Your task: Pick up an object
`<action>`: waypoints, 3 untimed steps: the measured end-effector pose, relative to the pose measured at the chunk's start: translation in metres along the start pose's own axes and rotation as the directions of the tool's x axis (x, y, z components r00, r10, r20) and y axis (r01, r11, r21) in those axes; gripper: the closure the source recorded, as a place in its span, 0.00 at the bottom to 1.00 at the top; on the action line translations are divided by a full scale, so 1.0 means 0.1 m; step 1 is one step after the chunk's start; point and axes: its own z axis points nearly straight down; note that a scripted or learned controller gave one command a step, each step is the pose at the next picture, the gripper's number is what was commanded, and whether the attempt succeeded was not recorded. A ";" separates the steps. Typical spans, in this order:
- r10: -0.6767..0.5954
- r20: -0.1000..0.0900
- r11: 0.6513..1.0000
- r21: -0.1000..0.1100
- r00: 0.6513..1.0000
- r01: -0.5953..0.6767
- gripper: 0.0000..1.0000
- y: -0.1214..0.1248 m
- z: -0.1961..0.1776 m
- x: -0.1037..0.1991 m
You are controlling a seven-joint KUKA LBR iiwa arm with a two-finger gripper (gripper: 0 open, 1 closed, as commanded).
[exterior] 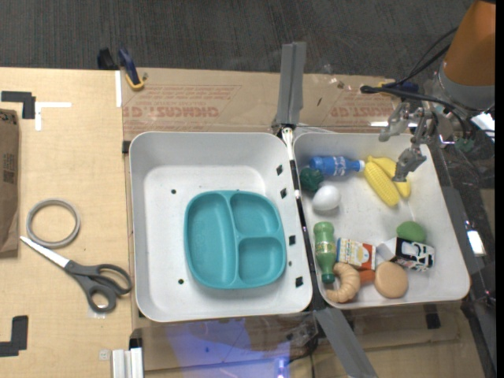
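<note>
- Right now, your gripper (409,160) hung over the far end of the right bin (449,211); I could not tell how it stood, nor whether it had hold of anything.
- Just beneath and beside it lay the yellow corn cob (381,181), with the blue bottle (335,164) to its left.
- Farther left sat the white egg (326,199); nearer the camera were the green bottle (324,249), croissant (343,283) and bread roll (390,280).
- Well off to its left, the teal divided plate (234,239) lay in the left bin (150,211).

Pincer (410,162) above yellow corn (383,181), right bin (449,211), teal plate (235,239)
</note>
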 end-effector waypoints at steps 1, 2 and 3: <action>-0.101 0.003 0.995 0.001 0.995 0.101 0.00 -0.31 1.13 0.02; -0.105 0.008 0.995 0.002 0.994 0.105 1.00 -0.30 1.02 0.00; -0.059 0.004 0.998 0.000 0.998 0.059 1.00 0.34 -0.23 -0.07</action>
